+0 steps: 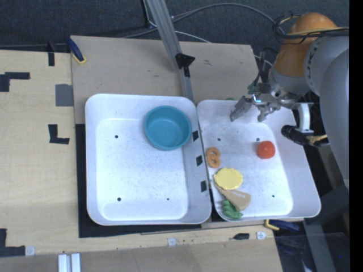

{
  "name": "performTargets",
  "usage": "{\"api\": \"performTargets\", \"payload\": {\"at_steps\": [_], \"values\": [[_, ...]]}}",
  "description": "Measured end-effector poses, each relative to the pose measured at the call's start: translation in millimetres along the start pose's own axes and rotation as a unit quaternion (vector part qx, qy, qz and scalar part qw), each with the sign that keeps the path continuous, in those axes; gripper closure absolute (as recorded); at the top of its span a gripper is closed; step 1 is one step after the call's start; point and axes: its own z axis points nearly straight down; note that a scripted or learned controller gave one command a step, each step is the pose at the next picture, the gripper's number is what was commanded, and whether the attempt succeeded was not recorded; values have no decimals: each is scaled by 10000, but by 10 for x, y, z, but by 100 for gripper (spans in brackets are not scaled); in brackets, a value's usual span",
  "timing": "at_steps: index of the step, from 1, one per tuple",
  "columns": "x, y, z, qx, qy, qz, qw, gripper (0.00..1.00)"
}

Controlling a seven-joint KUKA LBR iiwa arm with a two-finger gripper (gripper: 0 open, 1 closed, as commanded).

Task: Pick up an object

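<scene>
Nearest my camera, a green piece [228,209] sits at the front edge of the right bin [295,200], touching a tan wedge [237,198] with a yellow disc [228,178] just behind it. I see a small orange ring [212,157] by the divider and a red ball [265,149] well apart, mid-bin. My hand [253,112] hovers over the bin's far edge, fingers spread, gripping nothing. On my left bin [108,197] a blue bowl [167,128] rests upright.

A robotics lab: a taped plywood surface [136,61] bearing two white bins [102,152], loose cables [227,7], and a mounted metal pole [164,21].
</scene>
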Motion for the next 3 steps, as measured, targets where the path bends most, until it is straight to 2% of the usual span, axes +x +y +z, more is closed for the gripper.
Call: {"api": "performTargets", "payload": {"at_steps": [1, 2, 3], "values": [[31, 85, 514, 3, 1, -4, 10000, 0], [32, 99, 381, -21, -4, -8, 10000, 100], [65, 141, -50, -38, -3, -4, 10000, 100]]}}
